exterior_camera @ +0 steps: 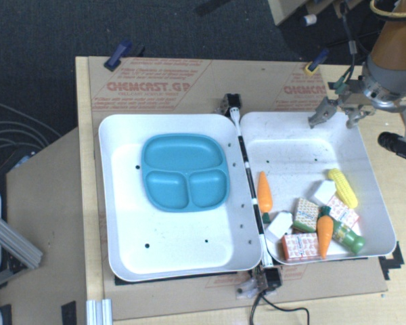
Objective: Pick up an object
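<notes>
Toy food is lying clustered in the right bin [365, 156], toward its near right corner: a corn cob [342, 187], two carrots [264, 191] [324, 234], small boxes [300, 246], a green bottle [346, 237]. Gripper [337, 114] is hovering over the bin's far edge, fingers spread apart, gripping nothing. A blue divided tray [185, 170] is sitting in the left bin [118, 202].

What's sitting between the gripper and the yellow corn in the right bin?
Nothing. In the camera view, the stretch from the gripper down to the yellow corn is bare white floor of the right bin.
</notes>
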Available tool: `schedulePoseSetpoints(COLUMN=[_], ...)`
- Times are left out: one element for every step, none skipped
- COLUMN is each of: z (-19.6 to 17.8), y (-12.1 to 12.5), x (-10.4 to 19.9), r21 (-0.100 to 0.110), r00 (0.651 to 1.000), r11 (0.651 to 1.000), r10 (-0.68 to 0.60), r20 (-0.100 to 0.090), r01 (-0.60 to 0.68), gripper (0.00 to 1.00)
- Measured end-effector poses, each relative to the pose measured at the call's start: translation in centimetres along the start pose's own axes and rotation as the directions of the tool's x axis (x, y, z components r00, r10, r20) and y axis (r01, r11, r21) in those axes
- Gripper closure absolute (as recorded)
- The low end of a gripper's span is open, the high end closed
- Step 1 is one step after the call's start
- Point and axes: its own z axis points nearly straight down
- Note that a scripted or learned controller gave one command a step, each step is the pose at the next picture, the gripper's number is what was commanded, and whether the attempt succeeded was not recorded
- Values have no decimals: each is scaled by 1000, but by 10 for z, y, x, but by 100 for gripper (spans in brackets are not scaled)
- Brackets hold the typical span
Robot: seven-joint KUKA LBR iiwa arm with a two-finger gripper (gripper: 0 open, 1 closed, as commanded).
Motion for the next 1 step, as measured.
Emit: schedulePoseSetpoints(z=[101], y=[-24], x=[-22], r21=[1], r00=[1000], r11=[1000], r10=[-1], r20=[-2], r01=[1], gripper=[0])
